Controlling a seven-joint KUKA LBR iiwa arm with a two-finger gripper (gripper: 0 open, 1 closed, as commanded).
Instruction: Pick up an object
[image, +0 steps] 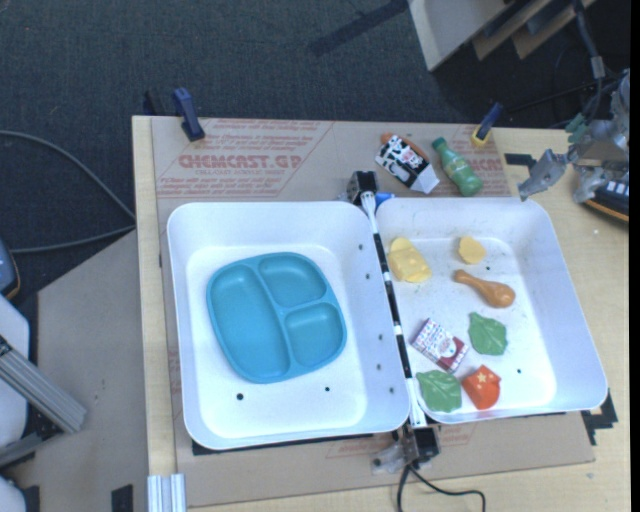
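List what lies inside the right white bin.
The right bin holds two yellow pieces, a toy drumstick, two green leafy pieces, a red-and-white packet and a red-orange piece. Whatever sits beneath them is covered.

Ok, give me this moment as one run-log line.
gripper: above right bin's far corner, nothing held | right bin: toy foods | left bin: blue plate | pick: not started

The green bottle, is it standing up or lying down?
Lying down. The green bottle rests on its side on the brown board behind the right bin, beside a black-and-white carton, its white cap pointing away from the bin.
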